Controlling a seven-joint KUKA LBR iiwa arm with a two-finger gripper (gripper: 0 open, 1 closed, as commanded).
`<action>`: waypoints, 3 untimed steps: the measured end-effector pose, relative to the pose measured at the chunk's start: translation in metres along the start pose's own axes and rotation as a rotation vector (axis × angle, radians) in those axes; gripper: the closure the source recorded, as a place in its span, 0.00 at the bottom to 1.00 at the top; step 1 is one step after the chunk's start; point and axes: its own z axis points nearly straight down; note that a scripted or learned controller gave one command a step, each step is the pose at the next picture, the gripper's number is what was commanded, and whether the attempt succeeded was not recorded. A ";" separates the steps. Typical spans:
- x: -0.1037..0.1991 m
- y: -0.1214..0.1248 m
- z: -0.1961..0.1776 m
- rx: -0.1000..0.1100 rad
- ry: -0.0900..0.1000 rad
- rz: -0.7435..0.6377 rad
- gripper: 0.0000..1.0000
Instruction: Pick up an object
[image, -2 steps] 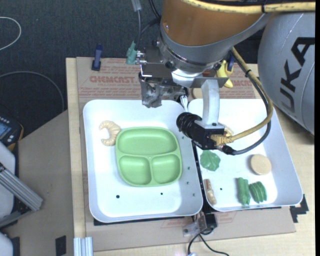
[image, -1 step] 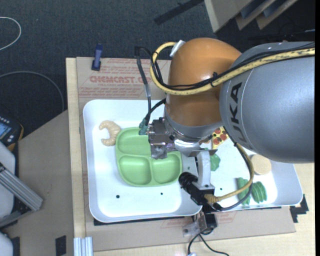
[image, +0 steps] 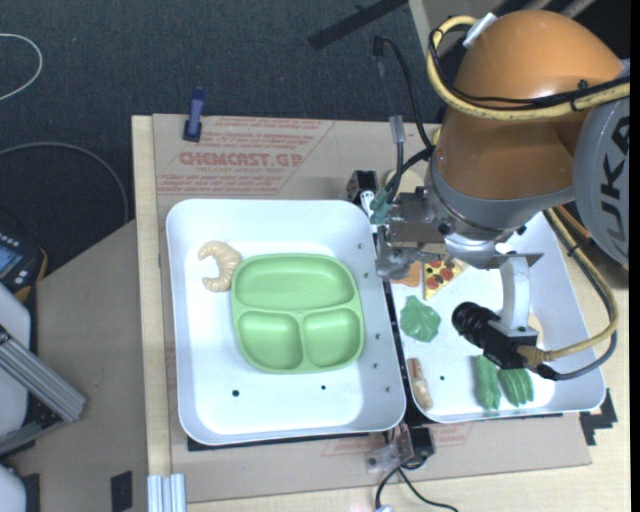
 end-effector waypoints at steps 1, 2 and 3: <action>0.005 -0.001 -0.007 0.005 0.001 -0.008 1.00; 0.006 0.000 -0.017 0.003 0.001 -0.008 1.00; 0.006 0.001 -0.027 0.002 0.001 -0.008 1.00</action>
